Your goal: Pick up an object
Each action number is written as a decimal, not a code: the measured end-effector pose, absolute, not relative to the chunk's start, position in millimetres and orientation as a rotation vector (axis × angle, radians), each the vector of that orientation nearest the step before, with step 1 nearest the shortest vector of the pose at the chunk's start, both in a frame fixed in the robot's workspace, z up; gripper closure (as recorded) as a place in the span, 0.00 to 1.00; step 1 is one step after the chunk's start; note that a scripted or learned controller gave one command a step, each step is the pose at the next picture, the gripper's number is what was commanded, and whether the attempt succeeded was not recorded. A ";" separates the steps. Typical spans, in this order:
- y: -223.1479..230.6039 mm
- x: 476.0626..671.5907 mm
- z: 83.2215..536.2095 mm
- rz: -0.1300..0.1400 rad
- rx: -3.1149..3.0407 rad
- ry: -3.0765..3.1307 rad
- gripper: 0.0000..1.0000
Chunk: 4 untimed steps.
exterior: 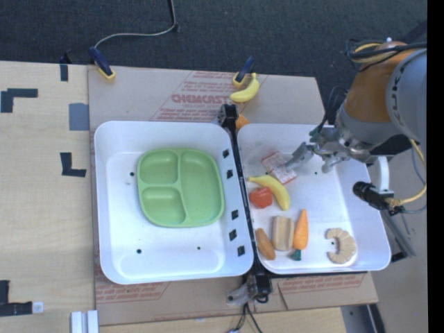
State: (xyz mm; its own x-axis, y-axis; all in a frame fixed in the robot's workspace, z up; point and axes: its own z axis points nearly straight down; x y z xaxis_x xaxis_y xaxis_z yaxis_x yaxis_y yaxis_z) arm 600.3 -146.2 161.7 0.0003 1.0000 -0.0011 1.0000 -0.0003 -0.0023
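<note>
Arm (388,89) in from the right, grey with orange band, wrist over the back right part of the right bin (361,207). Gripper (295,156) angled down and to the left, tip low over the bin floor near the back. Can't tell open or shut at this resolution. Nothing visibly between the tips, so no confirmed hold.

Candidate objects, all in the right bin:
- red-and-white packet (277,165) near the back, just beside the gripper tip, possibly touching; contact not resolvable
- banana (272,188) just in front of the packet, curved, lying flat
- tomato (261,198) touching the banana's left side, close to the divider wall
- bread piece (281,232) toward the front, upright-ish block
- carrot (300,230) just right of the bread, lengthwise front to back, green end at the front
- sausage-like brown piece (264,243) left of the bread, tilted
- croissant (340,245) at front right, well apart from the rest

Left bin (111,207): green divided tray (182,187) lying flat around the middle, three compartments

Outside the bins: second banana (245,90) on the cardboard (139,96) behind the bins, by a blue-and-yellow clamp (102,62); black cable (166,12) trailing across the dark floor at the top
</note>
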 end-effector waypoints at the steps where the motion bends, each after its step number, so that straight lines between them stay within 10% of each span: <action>1: -133.7 521.8 86.0 -0.001 -2.221 -2.221 0.00; 2: -108.5 485.4 86.4 -0.004 -2.226 -2.225 0.00; 3: -109.4 485.8 96.1 -0.003 -2.228 -2.225 1.00; 4: -60.0 529.7 184.3 0.000 -2.219 -2.223 1.00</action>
